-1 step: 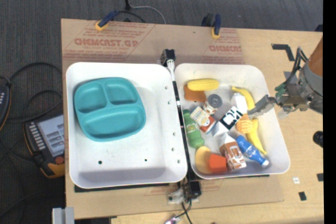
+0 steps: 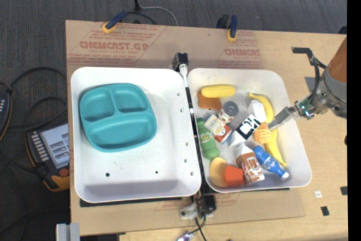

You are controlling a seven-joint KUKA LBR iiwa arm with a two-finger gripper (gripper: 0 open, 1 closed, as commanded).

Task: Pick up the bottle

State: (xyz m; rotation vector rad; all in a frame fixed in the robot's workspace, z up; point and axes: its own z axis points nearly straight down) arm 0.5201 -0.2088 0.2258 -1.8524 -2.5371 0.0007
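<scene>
Seen from above at a slant, the counter (image 2: 271, 200) carries two shallow white bins side by side. The left bin (image 2: 132, 180) holds a teal divided plate (image 2: 117, 116), lying toward its far left corner. The right bin (image 2: 282, 84) is crowded with small toy groceries.

The bottle (image 2: 269, 162), blue with a white cap, lies on its side near the right bin's near right corner, its cap pointing toward that corner. Just beside it on the left stands a small brown carton (image 2: 250, 167), and a yellow banana (image 2: 269, 132) curves along the bin's right side, touching the bottle's upper end. An ear of corn (image 2: 218, 91) lies near the bin's far edge, a green item (image 2: 210, 148) sits against the left wall, and a black-and-white box (image 2: 247, 126) rests near the middle.

The arm reaches in over the counter's right edge. The tool (image 2: 269, 125) hangs over the right side of the right bin, above the banana and an orange item, apart from the bottle. Its fingers look drawn close together into a narrow tip, with nothing between them.
</scene>
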